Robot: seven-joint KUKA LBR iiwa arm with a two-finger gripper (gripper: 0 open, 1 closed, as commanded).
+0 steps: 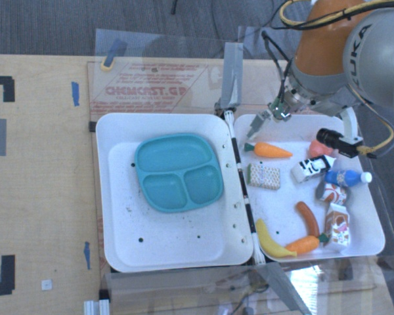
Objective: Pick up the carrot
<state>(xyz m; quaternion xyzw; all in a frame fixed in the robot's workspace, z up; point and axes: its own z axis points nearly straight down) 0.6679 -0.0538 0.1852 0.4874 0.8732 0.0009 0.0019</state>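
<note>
Closest to me, at the near edge of the right bin (378, 238), a yellow banana (268, 239) curves along the corner. Its tip touches an orange carrot-shaped piece (303, 245) with a green end. Just beside that stands a small printed carton (339, 227), tilted a little, and a reddish-brown sausage (308, 218) lies bent just above the orange piece.

Further back in the same bin a speckled, sponge-like block (264, 176) sits near the wall between the two bins. To its right there is a small black-and-white object (308, 168), a blue bottle (344, 177) lying on its side with its white cap pointing right, and another little carton (331, 192) under the bottle.

The carrot (274, 151) lies flat toward the far left of the right bin. Its green end points at the dividing wall and its orange body runs rightward. It is apart from the speckled block below it.

The claw (269, 117) hangs over the far left corner of that bin, just above and slightly left of the carrot. Nothing is visibly in it, and from here I cannot tell whether it is open or closed.

In the left bin (111, 182) a teal divided plate (178, 171) rests on its own near the middle. Both bins sit on the pale wooden worktop (39, 176).
</note>
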